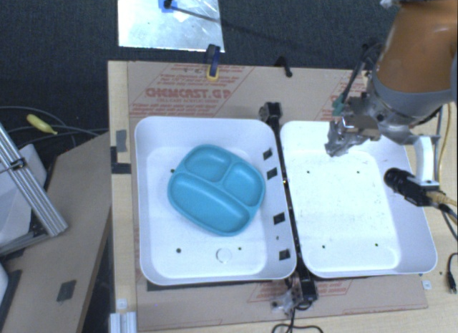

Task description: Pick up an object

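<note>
Bins sit side by side on the bench so the arm can reach either one from the right. In the camera view, the left bin [147, 181] holds a blue divided plate [216, 188], lying flat and a little askew near the bin's middle, its three compartments facing up. That plate is the only object on offer for picking, and its low, broad form likely calls for a grasp on its rim.

The right bin [358, 245] shows its bare white floor, and the gripper [338, 145] hangs over its far left corner, close to the divider between the bins. It is well apart from the plate and holds nothing. Whether the end effector is wide or narrow I cannot tell, as it is small and dark against the arm. The orange-banded wrist [418, 34] leans in from the upper right, so the arm would probably have to cross the divider to reach the plate.
</note>
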